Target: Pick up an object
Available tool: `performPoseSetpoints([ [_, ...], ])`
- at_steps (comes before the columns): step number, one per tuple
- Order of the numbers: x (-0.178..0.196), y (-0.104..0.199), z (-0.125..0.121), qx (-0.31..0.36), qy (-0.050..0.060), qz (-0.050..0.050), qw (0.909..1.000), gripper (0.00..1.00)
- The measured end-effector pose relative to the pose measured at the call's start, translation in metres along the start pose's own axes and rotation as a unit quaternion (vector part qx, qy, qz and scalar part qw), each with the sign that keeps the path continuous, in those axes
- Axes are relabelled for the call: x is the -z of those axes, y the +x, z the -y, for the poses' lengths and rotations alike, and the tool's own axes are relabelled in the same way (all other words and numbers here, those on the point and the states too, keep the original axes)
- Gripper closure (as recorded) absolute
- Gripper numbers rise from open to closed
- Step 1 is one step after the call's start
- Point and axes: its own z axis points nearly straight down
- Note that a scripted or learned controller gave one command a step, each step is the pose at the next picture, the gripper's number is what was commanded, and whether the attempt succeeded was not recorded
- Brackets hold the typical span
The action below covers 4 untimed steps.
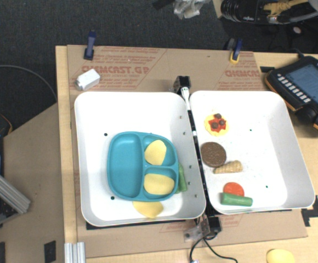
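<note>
The bench (148,64) is brown cardboard w/ two white bins on it. The left bin (93,125) holds a blue tray (125,166) w/ three compartments. One yellow piece (155,152) lies in the upper right compartment, another yellow piece (159,184) in the lower right one; the big left compartment is bare. A third yellow piece (148,208) lies on the bin floor, just below the tray and touching its edge. A thin green thing (181,178) sits between tray and bin wall; too small to tell what it is.

The right bin (268,125) holds small items, all near its left side: a yellow disc w/ red bits (216,124) at top, a brown round (213,154) under it, a tan cone (228,167) touching the brown round at lower right, long axis approx. left-right. Then a red piece (233,189) and a green stick (237,200) just below it, touching, the stick also lying left-right.

The gripper (189,7) is at the top of the view, above the far edge of the bench, well apart from both bins. It is blurred, so I cannot tell its state; nothing is seen in it.

No object is picked yet, I judge. From the gripper all items lie toward the near side; the right-bin group is nearest, esp. the yellow disc. For the cone or stick the closing should go across the left-right axis.
</note>
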Motion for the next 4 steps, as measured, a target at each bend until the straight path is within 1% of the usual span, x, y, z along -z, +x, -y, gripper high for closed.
performPoseSetpoints([
  [1, -0.098, -0.032, 0.062, -0.003, 0.017, 0.003, 0.9998, 1.00],
  [2, -0.004, 0.054, -0.044, 0.002, 0.000, -0.001, 1.0000, 1.00],
  [3, -0.112, 0.062, -0.005, 0.000, 0.017, 0.003, 0.9999, 1.00],
  [4, -0.004, 0.061, -0.031, -0.001, 0.004, 0.000, 1.0000, 1.00],
])
